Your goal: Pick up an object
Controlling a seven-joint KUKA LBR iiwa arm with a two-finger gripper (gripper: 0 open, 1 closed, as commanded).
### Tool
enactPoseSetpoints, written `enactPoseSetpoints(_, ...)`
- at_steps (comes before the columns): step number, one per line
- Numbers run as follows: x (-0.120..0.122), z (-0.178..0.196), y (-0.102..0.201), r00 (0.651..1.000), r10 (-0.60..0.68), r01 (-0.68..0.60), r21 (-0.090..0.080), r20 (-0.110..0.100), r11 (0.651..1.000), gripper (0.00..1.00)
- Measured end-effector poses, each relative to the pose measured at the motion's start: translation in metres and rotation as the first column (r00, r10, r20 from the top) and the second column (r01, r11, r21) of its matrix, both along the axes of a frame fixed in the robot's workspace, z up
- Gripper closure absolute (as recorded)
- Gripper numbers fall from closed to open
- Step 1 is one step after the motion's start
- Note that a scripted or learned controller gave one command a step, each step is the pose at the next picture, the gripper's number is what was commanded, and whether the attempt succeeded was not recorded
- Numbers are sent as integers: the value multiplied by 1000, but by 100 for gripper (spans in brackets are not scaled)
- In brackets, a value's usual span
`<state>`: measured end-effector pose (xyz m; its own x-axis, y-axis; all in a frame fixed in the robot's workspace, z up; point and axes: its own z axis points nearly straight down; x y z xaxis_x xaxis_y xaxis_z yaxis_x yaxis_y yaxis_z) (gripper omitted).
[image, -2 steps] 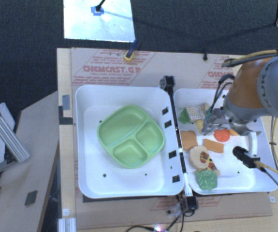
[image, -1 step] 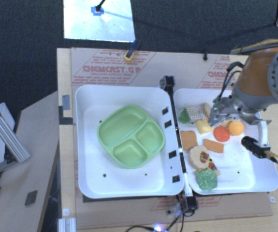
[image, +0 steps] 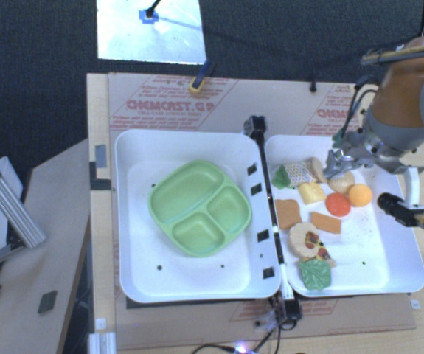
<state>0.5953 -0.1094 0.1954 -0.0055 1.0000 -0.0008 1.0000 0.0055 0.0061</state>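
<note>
Jaws (image: 338,167) are seen low over the food in the right bin (image: 403,271); whether they are released or clenched cannot be told. Left to right: a green tray (image: 199,207) is left untouched, and toys are clustered under the wrist. A grasp is judged pending; a descent and closure are called for.

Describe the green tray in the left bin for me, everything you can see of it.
The green tray is pale green, looks like moulded plastic, with rounded corners and three compartments: one large along its upper left, two smaller along its lower right. Nothing lies in any of them. It sits flat on the floor of the left bin, turned at a slant to the bin's walls, roughly centred and touching no wall. The gripper is over the right bin, away from it.
</note>
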Motion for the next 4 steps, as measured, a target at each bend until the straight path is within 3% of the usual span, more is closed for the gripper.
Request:
enactPoseSetpoints(1, 1, 30, 0, 1000, 0, 0, 1, -3, 1000, 100)
enactPoseSetpoints(2, -6, 24, 47, 1000, 3, -3, 2, -6, 1000, 100)
enactPoseSetpoints(3, -32, 20, 95, 1000, 0, 0, 1, -7, 1000, 100)
enactPoseSetpoints(4, -24, 21, 89, 1000, -4, 4, 1, -4, 1000, 100)
